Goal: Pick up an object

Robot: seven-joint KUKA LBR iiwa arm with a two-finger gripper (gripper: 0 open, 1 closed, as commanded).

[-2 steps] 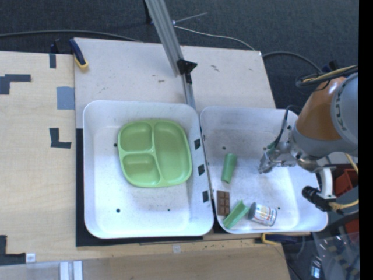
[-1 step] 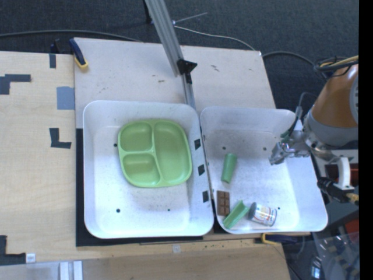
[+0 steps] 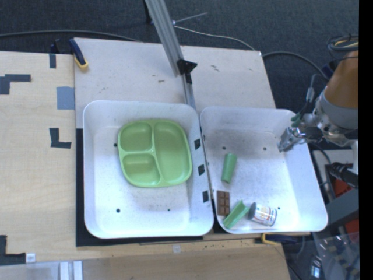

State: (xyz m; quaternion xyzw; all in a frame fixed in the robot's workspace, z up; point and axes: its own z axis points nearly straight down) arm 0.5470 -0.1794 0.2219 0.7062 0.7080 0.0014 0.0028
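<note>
My gripper (image 3: 288,140) hangs over the right edge of the right bin (image 3: 303,174), with nothing visible between its fingers. In that bin a green cylinder (image 3: 229,168) lies near the middle. A brown chocolate bar (image 3: 223,202), a green wedge-shaped block (image 3: 234,214) and a small tin can (image 3: 263,214) lie along the front edge. All of these sit well to the left of and nearer the front than the gripper.
The left bin (image 3: 99,174) holds a green divided plate (image 3: 155,153). A grey metal bar (image 3: 169,34) slants in from the top to the bins' divider. Cables and equipment crowd the right side beyond the bin.
</note>
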